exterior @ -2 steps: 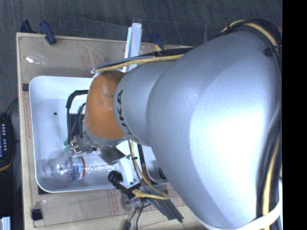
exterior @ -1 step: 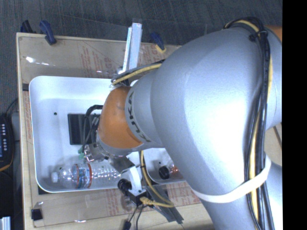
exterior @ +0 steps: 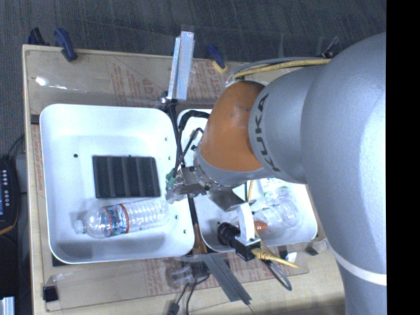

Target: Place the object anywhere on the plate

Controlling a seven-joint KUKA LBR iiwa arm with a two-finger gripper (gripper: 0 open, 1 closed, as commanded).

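A black ribbed rectangular plate [exterior: 126,176] lies flat in the middle of the left bin [exterior: 65,126]. Just in front of it, a clear plastic water bottle [exterior: 123,218] with a red and blue label lies on its side, cap to the left. My gripper [exterior: 176,188] hangs at the left bin's right rim, beside the plate's right edge and just above the bottle's base end. The orange band and grey wrist cover most of the gripper. Nothing shows between its fingers.
My arm hides most of the right bin [exterior: 308,231]. Clear plastic items [exterior: 279,210] and a small orange-red piece [exterior: 261,226] lie there. A metal upright [exterior: 181,64] stands behind the bins, with blue clamps [exterior: 64,43] on the bench's back edge.
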